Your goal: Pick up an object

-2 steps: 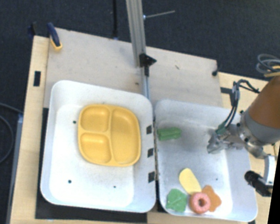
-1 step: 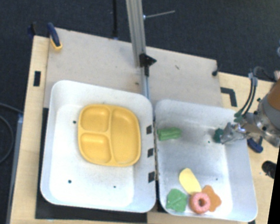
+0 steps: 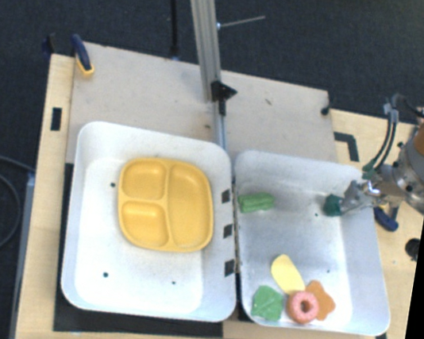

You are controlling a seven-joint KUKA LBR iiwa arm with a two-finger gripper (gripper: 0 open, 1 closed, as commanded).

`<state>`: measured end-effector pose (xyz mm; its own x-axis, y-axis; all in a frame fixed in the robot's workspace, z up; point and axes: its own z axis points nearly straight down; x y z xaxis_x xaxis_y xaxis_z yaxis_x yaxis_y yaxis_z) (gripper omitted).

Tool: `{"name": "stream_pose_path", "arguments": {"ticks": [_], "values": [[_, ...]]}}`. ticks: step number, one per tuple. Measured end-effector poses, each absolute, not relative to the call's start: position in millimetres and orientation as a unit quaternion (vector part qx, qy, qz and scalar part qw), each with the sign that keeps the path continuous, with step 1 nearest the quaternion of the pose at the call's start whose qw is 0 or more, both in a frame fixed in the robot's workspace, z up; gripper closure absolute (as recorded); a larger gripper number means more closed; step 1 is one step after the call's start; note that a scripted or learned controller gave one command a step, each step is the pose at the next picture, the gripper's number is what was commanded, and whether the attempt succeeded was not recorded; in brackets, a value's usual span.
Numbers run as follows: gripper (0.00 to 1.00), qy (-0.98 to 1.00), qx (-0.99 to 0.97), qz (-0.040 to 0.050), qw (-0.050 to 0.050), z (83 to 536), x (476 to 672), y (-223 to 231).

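Bench: pale wood on a dark floor, with two shallow white bins side by side and a metal post rising behind them.
Gripper: the gripper (image 3: 337, 203) hangs over the upper right part of the right bin (image 3: 359, 254), its dark teal tip close to the bin floor; from where I stand I cannot tell how it is set, and nothing is visibly held.
Arm: the grey arm (image 3: 416, 163) comes in from the right edge, wrist cables looping above it.
Nearest thing: a green cylinder (image 3: 255, 203) lies on its side by the bin's left wall, well apart from the tip.
Cluster: a yellow piece (image 3: 288, 273), a green leafy piece (image 3: 268, 304), a pink doughnut (image 3: 302, 307) and an orange piece (image 3: 323, 298) crowd the near corner, touching one another.
Left bin: the left bin (image 3: 75, 263) holds a yellow divided tray (image 3: 166, 204).
Step, as I judge it: choosing a target and closing in.
Doing it well: I would go for the green cylinder, since it lies alone; approach from above, straddle its short width, keep off the wall.
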<state>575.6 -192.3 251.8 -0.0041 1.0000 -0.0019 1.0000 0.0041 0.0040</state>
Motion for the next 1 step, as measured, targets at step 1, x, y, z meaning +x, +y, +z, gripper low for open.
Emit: {"name": "stream_pose_path", "arguments": {"ticks": [1], "values": [[1.0,0.709,0.705,0.0002,0.0,242.4,562.0,-143.9]]}}
